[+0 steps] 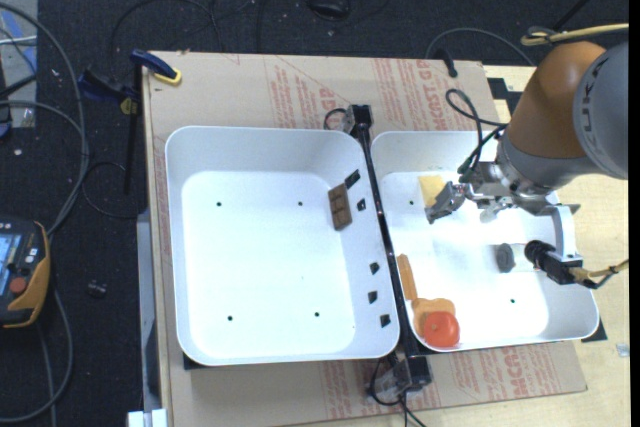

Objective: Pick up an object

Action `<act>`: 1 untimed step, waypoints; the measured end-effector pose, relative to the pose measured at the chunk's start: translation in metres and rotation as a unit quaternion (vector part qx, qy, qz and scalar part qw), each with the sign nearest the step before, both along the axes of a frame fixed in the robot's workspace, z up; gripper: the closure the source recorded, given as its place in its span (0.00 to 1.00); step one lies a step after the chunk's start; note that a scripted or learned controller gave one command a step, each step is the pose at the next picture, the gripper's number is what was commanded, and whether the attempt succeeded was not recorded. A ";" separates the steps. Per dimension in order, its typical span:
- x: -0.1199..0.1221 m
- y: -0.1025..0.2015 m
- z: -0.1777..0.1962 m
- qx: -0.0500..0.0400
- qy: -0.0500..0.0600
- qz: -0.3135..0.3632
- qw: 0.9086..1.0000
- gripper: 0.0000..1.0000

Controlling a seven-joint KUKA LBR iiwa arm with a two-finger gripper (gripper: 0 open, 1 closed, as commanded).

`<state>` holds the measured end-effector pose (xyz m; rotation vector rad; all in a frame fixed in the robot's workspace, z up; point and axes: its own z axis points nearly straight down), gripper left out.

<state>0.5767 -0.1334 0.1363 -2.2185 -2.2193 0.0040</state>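
Two white plastic bins [200, 155] sit side by side, and over the right one the gripper [445, 203] hangs by a pale yellow block [431, 186], presumably to pick it up.

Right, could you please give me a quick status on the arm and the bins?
Hand low over right bin, beside yellow piece; nothing seen held. Red-orange toy at near corner, small grey object mid-bin. Brown block in left bin.
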 end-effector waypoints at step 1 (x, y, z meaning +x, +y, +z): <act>0.001 0.000 0.013 0.000 -0.003 0.000 1.000 1.00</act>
